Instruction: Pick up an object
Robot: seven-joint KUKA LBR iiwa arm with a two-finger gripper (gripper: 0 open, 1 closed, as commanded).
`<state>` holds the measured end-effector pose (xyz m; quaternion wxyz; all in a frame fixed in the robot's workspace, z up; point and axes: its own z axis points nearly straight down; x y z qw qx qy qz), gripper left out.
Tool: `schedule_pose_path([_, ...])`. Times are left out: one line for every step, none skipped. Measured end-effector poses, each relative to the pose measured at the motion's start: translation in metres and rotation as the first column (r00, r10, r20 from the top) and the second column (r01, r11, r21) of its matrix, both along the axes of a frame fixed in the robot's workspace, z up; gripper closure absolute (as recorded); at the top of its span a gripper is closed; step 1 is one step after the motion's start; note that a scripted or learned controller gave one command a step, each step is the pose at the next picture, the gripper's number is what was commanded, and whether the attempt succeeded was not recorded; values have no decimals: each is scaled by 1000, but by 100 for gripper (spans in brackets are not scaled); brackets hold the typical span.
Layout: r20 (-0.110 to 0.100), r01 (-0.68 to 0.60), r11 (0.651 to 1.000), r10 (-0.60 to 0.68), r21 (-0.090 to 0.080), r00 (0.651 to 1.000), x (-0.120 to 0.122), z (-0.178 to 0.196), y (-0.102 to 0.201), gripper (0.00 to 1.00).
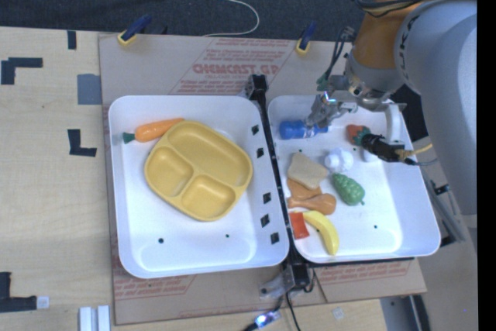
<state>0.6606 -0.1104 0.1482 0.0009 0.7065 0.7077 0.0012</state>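
Fingers [319, 118] sit low in the right bin [403, 240], just beside the blue object [292, 129]; I cannot tell whether they are parted or grip anything. I judge this the grasp step; next I'd want closure confirmed, then a straight lift.

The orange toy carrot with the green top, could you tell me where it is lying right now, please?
The orange toy carrot lies in the left white bin, near its far-left corner, right against the upper-left edge of the yellow divided plastic plate.
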Motion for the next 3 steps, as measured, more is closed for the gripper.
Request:
schedule_pose_path([2,0,1000,0,-1,1000,-5,62,-1,100])
schedule_pose_path([-2,0,1000,0,0,1000,-4,77,0,100])
schedule_pose_path([-6,-1,1000,1,1,1000,-41,86,34,100])
